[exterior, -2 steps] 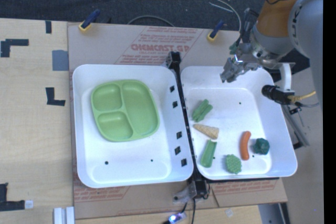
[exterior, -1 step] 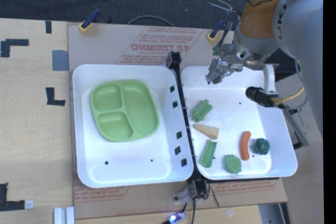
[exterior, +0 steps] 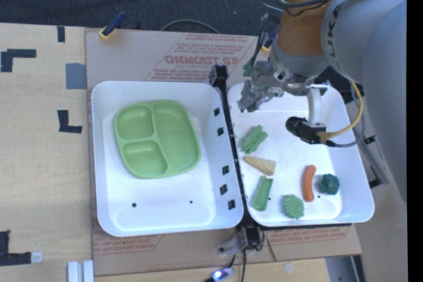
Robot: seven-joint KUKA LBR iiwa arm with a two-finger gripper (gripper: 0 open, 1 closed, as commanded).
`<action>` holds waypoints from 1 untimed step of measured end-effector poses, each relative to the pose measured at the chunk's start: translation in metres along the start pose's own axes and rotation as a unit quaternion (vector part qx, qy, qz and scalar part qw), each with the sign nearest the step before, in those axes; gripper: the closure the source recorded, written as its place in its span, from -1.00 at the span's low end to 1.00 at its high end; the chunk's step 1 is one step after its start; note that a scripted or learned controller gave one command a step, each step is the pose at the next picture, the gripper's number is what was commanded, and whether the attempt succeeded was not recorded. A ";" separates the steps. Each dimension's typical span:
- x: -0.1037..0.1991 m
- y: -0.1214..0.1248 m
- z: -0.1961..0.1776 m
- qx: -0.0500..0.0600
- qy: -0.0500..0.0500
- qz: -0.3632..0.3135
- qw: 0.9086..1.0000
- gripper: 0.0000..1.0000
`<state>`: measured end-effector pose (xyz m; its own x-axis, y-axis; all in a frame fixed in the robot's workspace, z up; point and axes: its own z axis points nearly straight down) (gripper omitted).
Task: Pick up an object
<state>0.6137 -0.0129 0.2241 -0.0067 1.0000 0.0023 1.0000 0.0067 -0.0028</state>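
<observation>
We put this at the approach step, with no pick made yet. The gripper hangs over the far left corner of the right bin, close to the divider between the two bins, and nothing is visibly in it. We can't tell whether it's set wide or narrow, since the angle and blur hide that. All the small candidates are in the right bin. The green pod-shaped piece is nearest: it lies on a diagonal just below the gripper in the view, apart from it. The tan wedge comes next, near the pod but not touching as far as we can see. The green stalk piece sits closer to the front, beside the divider wall. The bumpy green piece is near the front wall. The orange sausage-shaped piece and the dark green lump are just beside each other further right. The left bin holds a green divided plate, lying flat and a poor grasp target. Our call for the next move is to shift a little toward the pod, rotate to close across its narrow width, then descend. The risks are clipping the wedge or the divider wall, and the pod is low and flat, so a shallow descent would likely close on air.
</observation>
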 end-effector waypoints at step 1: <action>0.046 -0.029 -0.004 0.001 0.000 0.000 1.000 1.00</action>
<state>0.5840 0.0331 0.2281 -0.0057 1.0000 0.0015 1.0000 0.0057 -0.0039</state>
